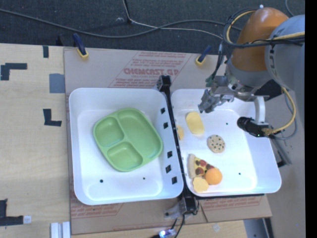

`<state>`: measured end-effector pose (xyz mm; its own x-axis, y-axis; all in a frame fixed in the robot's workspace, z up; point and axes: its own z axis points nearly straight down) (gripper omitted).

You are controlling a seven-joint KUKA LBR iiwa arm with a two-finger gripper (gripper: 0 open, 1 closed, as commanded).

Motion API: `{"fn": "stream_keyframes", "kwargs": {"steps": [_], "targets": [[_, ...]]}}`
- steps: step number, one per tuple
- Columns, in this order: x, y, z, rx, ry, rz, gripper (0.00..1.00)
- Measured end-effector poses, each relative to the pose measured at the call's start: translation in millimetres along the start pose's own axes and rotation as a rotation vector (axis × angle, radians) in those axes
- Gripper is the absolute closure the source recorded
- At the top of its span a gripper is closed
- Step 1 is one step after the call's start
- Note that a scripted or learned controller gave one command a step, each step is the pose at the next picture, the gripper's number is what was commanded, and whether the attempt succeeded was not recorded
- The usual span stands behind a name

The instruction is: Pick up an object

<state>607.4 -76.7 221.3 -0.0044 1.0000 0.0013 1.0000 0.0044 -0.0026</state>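
The right bin (257, 180) holds several toy foods. A pale yellow block (194, 123) lies near its upper left. Below it sits a round speckled cookie (216, 143). A pizza slice (196, 165), an orange ball (214, 176) and a pale yellow disc (200, 184) crowd the front left. My gripper (208, 104) hangs over the bin's back part, just above and to the right of the yellow block, pointing down at the bin floor. Nothing shows between its fingers.
A green divided plate (128, 139) lies in the left bin (84, 182). A black divider with clips (171, 138) runs between the bins. A small yellow piece (180, 132) sits by the divider. Two yellow clamps (80, 51) hold the cardboard at the back.
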Motion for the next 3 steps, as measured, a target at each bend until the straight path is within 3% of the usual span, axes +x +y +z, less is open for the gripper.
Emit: {"fn": "stream_keyframes", "kwargs": {"steps": [3], "targets": [[139.8,-51.7,14.1,0.001,0.000,-0.001,1.00]]}}
